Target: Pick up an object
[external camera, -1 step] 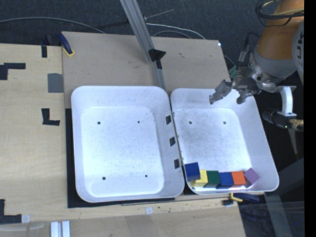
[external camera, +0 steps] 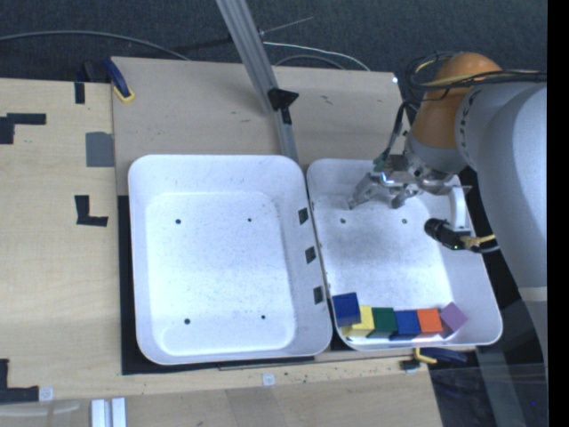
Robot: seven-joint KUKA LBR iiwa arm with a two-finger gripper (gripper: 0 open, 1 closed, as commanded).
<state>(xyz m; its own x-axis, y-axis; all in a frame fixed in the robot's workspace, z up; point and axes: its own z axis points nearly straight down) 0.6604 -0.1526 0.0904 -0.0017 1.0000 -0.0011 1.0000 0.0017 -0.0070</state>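
Observation:
Several small blocks lie in a row along the near edge of the right bin [external camera: 404, 256]: a blue block [external camera: 346, 308] on a yellow one [external camera: 361, 324], then a green block [external camera: 383, 320], another blue block [external camera: 407, 323], an orange block [external camera: 429, 321] and a purple block [external camera: 452, 316]. My gripper [external camera: 378, 194] hangs over the far part of the right bin, well away from the blocks. Its two fingers are spread apart with nothing between them.
The left bin [external camera: 218, 256] lies beside the right one. A metal pole [external camera: 253, 56] slants up from the bench behind the bins. Cables trail across the dark floor at the back. My grey arm [external camera: 507, 167] covers the right side.

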